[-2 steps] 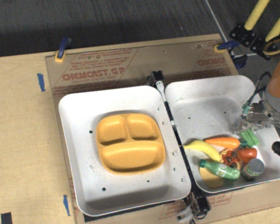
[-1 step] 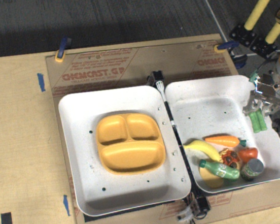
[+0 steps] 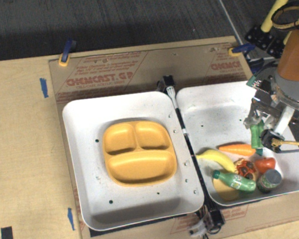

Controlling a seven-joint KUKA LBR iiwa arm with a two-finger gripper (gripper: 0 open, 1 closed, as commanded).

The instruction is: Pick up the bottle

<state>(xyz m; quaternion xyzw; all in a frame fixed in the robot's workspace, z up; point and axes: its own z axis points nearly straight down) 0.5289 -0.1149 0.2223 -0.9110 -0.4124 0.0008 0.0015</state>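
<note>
Two shallow white plastic bins sit side by side on a cardboard-covered bench. The left bin holds a yellow three-compartment plastic tray, lying flat near its middle. The right bin has its load crowded into the near corner — a green plastic bottle lying on its side, neck pointing left, resting over a yellow banana and a pale yellow piece beneath it. Just beyond the bottle lies an orange carrot, and to its right a red rounded toy and a grey-green round-lidded can, with a small dark red tangle between them.

The grey arm with its orange band reaches in from the right, above the right bin's far right side. Its two-finger gripper hangs beside the carrot's right end, apart from the bottle — whether it is closed or released cannot be told; a green strip shows at the tip
</note>
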